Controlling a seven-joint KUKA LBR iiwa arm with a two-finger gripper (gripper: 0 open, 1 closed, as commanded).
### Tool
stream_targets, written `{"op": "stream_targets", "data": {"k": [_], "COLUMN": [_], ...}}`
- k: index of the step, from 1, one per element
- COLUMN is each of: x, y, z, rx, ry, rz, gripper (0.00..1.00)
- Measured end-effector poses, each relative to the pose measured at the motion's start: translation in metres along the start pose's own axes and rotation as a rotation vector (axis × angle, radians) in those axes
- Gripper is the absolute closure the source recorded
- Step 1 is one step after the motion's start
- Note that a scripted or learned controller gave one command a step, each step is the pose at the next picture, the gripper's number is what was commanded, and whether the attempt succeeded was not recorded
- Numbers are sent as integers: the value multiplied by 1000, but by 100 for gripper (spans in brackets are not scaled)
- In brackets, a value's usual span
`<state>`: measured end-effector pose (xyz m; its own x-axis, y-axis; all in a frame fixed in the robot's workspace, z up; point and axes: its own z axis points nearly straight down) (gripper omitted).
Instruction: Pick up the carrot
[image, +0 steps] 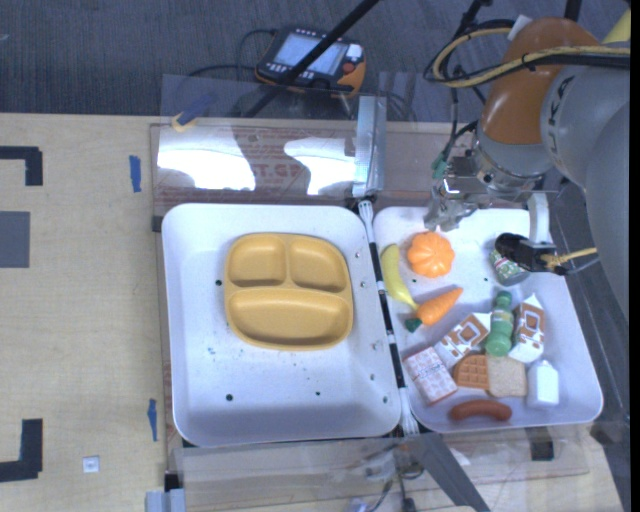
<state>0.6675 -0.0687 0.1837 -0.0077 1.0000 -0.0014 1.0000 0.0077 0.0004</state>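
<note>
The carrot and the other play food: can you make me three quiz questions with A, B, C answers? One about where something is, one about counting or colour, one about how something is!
1. Where is the carrot?
A. In the right bin
B. On the yellow plate
C. On the floor

2. How many sections does the plate have?
A. One
B. Three
C. Six

3. How is the carrot right now?
A. Hanging in the air
B. Standing upright on the plate
C. Lying in the bin

Answers:
1. A: the carrot lies in the right bin, between the banana and the cracker.
2. B: the plate shows two small sections at the top and one wide one below.
3. C: the carrot lies tilted on the bin floor, below the pumpkin; the pincer hovers above the pumpkin, apart from the carrot.
</note>
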Motion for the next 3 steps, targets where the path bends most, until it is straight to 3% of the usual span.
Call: {"op": "stream_targets", "data": {"k": [1,2,3], "x": [0,-38,-38], "y": [0,-15,-14], "z": [0,91,82], "rx": [0,-1,-1], "ry": [0,1,0], "rz": [0,-124,-126], "gripper": [0,0,100]}}
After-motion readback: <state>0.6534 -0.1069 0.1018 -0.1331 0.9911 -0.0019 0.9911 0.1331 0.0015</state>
